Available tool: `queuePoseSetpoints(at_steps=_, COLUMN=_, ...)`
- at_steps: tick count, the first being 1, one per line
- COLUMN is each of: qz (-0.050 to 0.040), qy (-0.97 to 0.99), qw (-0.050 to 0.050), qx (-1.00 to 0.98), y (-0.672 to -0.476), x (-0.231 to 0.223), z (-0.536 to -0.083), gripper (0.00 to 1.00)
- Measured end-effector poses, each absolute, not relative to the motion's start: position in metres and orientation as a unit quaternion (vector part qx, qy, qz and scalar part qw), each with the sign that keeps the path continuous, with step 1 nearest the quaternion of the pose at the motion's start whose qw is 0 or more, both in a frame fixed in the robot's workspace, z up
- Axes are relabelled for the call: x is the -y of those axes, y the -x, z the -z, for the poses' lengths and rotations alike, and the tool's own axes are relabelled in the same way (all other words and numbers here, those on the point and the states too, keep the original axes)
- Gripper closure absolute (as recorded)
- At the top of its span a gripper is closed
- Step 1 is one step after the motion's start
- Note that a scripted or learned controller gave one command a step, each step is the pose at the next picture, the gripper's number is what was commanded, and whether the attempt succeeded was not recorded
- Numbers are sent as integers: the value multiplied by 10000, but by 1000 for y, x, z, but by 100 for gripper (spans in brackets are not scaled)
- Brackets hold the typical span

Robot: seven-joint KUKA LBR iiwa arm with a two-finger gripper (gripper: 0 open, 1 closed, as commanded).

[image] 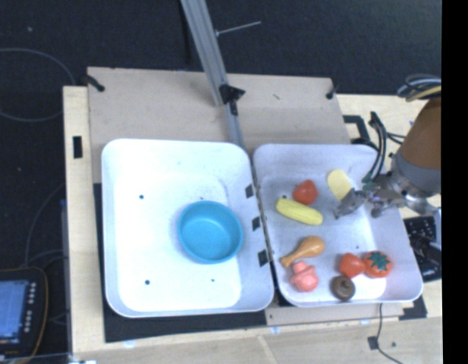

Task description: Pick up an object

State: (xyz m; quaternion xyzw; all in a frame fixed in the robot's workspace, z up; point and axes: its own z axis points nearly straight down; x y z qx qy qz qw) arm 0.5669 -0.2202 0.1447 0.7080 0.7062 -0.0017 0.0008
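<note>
Seen from above, a blue bowl (210,231) sat in the left white bin (127,173). The right bin (279,165) held toy food: a yellow banana (299,211), a red tomato (306,192), a tan drumstick (303,250), a pink piece (303,278), a pale yellow block (340,183), a brown piece (343,287) and two red-orange fruits (365,265). The gripper (359,202) hovered just right of the yellow block, fingers spread, holding nothing.

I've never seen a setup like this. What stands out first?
A bright blue bowl sits alone in the left white bin. The right bin holds colourful toy food: a yellow banana, a tomato, a drumstick. The grey arm's gripper reaches in from the right.
</note>
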Motion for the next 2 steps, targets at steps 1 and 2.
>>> queuePoseSetpoints(at_steps=1, qz=-20, qy=-7083, qw=46, qx=-7059, y=-569, x=221, z=-160, gripper=100)
queuePoseSetpoints(at_steps=2, qz=-32, qy=-7048, qw=38, qx=-7094, y=-568, x=218, z=-226, gripper=100)
